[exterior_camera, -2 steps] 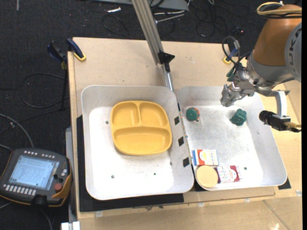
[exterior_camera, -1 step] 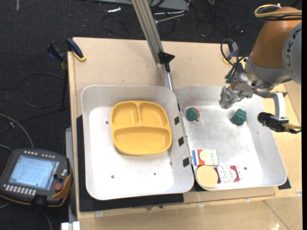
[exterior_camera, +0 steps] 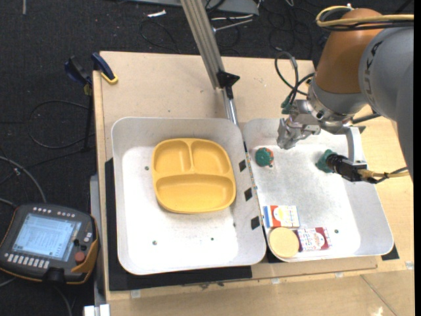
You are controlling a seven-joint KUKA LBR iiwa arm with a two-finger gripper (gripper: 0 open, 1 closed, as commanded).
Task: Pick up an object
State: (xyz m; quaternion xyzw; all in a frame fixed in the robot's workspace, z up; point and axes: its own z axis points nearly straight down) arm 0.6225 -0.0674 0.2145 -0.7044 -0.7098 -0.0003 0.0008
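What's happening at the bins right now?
The arm reaches in from the right and its gripper hangs over the right bin, close to a small green and orange object, with nothing seen between its fingers. A cracker box, a round tan lid and a red packet lie at that bin's near end. The left bin holds a yellow divided tray.

Loose objects in the right bin, none gripped.
A small green and orange ball (exterior_camera: 264, 157) lay just below and left of the gripper (exterior_camera: 287, 141), apart from it. A red and white carton (exterior_camera: 281, 215) lay flat well below it; a round tan disc (exterior_camera: 285, 241) and a dark red packet (exterior_camera: 313, 239) lay side by side further below, touching.
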